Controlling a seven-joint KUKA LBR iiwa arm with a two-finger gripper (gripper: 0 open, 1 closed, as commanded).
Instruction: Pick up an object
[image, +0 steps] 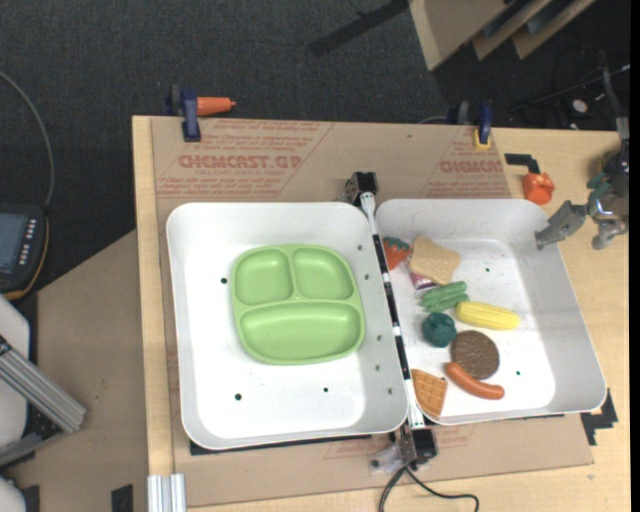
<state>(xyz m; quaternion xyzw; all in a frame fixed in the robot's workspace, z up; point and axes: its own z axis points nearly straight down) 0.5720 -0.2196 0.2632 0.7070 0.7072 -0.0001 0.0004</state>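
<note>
The right bin (560, 300) holds several toy foods: a tan cracker (434, 260), a green pod (445, 295), a yellow corn cob (488, 317), a teal ball (437, 328), a brown patty (474, 352), a red sausage (475, 381) and an orange wedge (430, 392). My gripper (580, 232) hovers over that bin's far right corner, well away from the foods. It is open, with nothing between its fingers.
The left bin (200, 380) bears a green divided plate (297, 303). A small red-orange object (538, 186) lies on the bench beyond the right bin. Blue clamps (187, 112) hold the board's far edge. A hinge ridge (385, 300) runs between the bins.
</note>
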